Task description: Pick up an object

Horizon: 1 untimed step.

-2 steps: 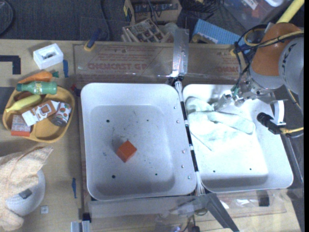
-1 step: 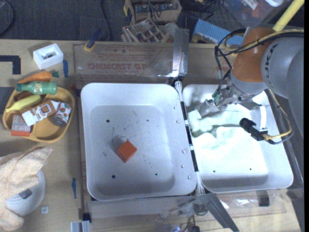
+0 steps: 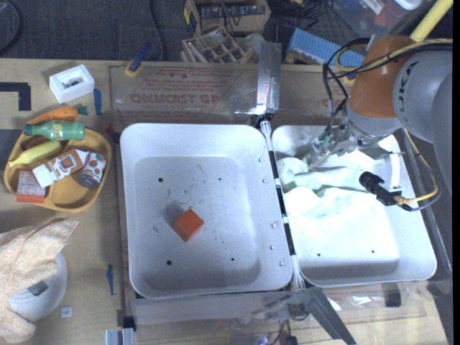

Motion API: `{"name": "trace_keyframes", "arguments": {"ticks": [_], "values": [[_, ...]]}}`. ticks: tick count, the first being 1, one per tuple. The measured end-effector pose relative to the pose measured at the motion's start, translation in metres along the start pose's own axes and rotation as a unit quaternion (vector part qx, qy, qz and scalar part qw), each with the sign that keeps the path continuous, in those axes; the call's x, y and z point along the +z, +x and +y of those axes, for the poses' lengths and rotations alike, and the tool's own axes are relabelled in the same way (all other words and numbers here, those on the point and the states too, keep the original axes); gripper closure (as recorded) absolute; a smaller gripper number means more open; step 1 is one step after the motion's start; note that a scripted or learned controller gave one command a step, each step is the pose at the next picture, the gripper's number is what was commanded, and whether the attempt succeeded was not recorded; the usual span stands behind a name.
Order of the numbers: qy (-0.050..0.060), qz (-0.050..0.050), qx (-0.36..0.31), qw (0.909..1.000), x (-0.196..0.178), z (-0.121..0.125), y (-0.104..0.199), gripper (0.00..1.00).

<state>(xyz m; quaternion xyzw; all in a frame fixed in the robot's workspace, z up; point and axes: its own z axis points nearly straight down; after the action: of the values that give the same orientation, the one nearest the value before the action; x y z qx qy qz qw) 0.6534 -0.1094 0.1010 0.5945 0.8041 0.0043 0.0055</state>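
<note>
so the orange cube [image 3: 189,224] is sitting lower middle in the left bin [image 3: 144,149], while the gripper [image 3: 325,148] is hovering upper right; fingers, can't tell.

1. The cube [image 3: 189,224] is orange.
2. Both bins, left [image 3: 144,149] and right [image 3: 402,261], are white.
3. The arm [image 3: 424,85] is grey with an orange band [image 3: 377,77].
4. The bowl [image 3: 72,200] is yellow; the bottle [image 3: 56,130] in it is green.
</note>
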Motion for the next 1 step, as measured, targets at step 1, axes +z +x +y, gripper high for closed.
{"name": "trace_keyframes", "arguments": {"ticks": [1], "values": [[0.0,0.0,0.0,1.0,0.0,-0.0002,-0.0004,0.0]]}}
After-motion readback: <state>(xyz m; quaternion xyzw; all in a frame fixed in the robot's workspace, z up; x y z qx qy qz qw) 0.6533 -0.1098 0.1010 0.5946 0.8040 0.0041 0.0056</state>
